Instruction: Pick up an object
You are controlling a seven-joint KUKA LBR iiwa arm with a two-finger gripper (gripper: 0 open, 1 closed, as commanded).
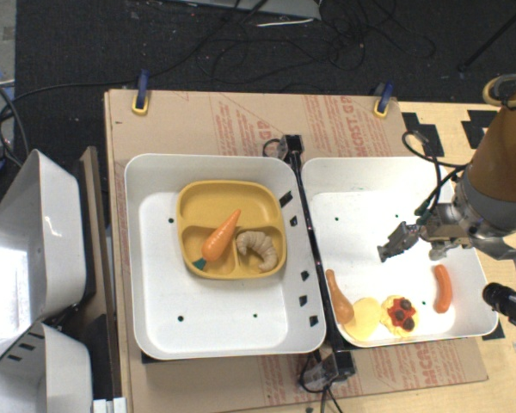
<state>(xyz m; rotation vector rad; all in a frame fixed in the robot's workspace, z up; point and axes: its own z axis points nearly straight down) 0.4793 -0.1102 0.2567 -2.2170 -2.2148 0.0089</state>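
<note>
My gripper hangs over the middle of the right bin, reaching in from the right, with nothing seen between its fingers. Below it, along the bin's front edge, lie a tan spoon-shaped piece, a pale yellow slice and a small pizza-like piece with red and dark toppings. An orange-red sausage lies to the gripper's lower right. In the left bin a yellow divided plate holds a carrot and a pale shrimp.
The bins sit on a cardboard-covered bench held by yellow clamps. Cables run across the dark floor behind. White containers stand off the bench at the left.
</note>
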